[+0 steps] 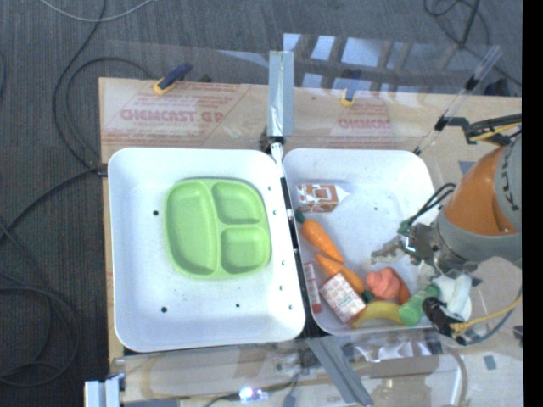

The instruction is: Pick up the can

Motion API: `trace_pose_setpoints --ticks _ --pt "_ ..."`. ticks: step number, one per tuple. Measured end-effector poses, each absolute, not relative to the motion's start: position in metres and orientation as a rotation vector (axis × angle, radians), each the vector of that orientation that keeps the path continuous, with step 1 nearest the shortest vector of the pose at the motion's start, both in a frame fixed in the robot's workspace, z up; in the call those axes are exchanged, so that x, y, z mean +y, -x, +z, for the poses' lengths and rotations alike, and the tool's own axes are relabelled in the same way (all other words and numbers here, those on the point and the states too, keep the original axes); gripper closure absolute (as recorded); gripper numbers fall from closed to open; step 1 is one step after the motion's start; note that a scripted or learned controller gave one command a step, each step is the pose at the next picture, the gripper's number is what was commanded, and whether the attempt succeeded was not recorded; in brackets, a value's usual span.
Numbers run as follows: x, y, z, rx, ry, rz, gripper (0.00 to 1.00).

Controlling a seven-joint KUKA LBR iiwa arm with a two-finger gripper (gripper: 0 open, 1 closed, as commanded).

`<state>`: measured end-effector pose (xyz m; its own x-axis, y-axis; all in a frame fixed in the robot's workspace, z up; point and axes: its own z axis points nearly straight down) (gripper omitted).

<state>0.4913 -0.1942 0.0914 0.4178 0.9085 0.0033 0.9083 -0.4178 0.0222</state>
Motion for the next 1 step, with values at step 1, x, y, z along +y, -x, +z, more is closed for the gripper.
trace_pose_setpoints --ticks 1 --pt "-0.1960 -0.4927 0.0920 1.465 -2.769 0.031 0.00"
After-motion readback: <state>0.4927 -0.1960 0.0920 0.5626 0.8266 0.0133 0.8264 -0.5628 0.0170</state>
